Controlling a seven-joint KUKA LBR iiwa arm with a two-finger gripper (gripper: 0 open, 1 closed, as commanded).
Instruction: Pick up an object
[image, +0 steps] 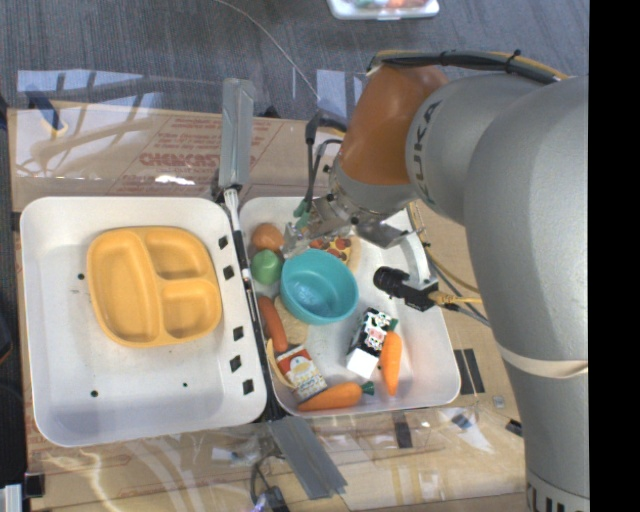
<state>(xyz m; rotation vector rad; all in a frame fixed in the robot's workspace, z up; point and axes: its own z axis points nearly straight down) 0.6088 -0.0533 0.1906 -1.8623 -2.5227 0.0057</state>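
Camera view puts your gripper (312, 228) low over the far part of the right bin (440, 385), just above the teal bowl (319, 286); whether it is apart or together you cannot tell. The bowl lies just beside it, toward you. Around the bowl the room is tight: a green ball (265, 266) and a brown ball (266, 237) to its left, a carrot (272, 322) along the left wall, a cow-print carton (371, 341) and a second carrot (391, 362) to the near right. The left bin (60, 400) holds a yellow tray (153, 284) with bare floor around it.
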